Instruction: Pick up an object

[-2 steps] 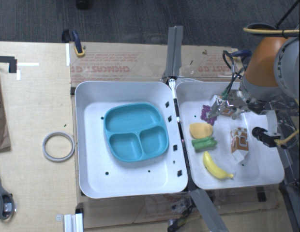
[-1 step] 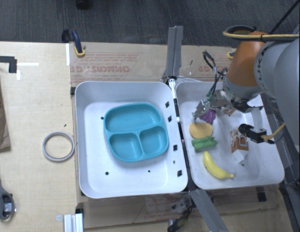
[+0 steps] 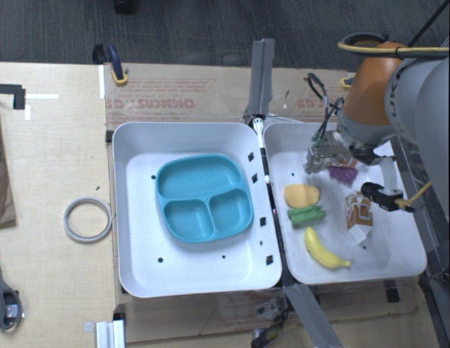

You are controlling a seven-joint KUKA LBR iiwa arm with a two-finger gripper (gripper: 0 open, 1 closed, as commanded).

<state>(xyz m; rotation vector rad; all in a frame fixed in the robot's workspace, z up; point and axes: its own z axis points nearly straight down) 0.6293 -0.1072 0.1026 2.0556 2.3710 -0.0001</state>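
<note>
**Inspector A:** We are looking at two white bins side by side. In the left bin (image 3: 131, 216) we are seeing a blue divided tray (image 3: 204, 197), lying flat near the middle of the frame.

**Inspector B:** We are recording the right bin (image 3: 399, 256) next. The arm (image 3: 399, 85) is reaching in from the upper right, and its gripper (image 3: 321, 159) is hanging over the bin's upper part.

**Inspector A:** Are we reading the claw?

**Inspector B:** We cannot tell whether it is open or closed; the view is too cluttered there. We are seeing a purple item (image 3: 344, 172) just right of the claw, partly hidden under the wrist.

**Inspector A:** We are noting a yellow-orange rounded piece (image 3: 302, 195) below the claw, with a green piece (image 3: 305, 215) just beneath it, close or touching. A banana (image 3: 324, 250) is lying lower still, towards the bin's bottom edge.

**Inspector B:** We are also logging a small brown-and-white packet (image 3: 358, 213) right of those, and outside the bins, a grey ring (image 3: 87, 219) on the bench at the left.
</note>
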